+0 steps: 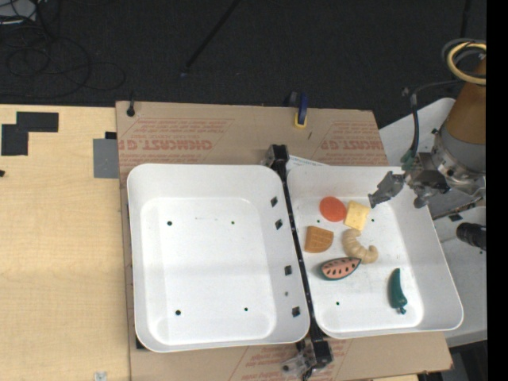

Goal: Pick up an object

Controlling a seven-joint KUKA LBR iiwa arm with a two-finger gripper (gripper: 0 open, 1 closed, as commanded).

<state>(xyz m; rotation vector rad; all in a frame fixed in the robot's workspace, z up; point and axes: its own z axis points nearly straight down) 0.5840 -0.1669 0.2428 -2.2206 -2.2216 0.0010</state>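
Landmark: the right bin [444,312], which contains all candidate objects.

Nearest the camera, a green pepper-shaped piece [396,290] lies close to the front right corner of the bin, well apart from the others. It is narrow and probably smooth; grip across its middle.

Further in, a watermelon slice [340,268] lies near the bin's centre, touching or just beside a pale curled piece [359,247]. Behind these are an orange-brown wedge [318,239], a yellow block [356,216] and a red-orange round piece [332,208], closely grouped.

All appear to be light, rigid toy foods, not fragile but likely slippery. The yellow block has flat opposing sides and offers the surest hold.

Farthest, the gripper [384,190] hovers over the bin's far right area, near the block, holding nothing. Finger spacing cannot be determined.
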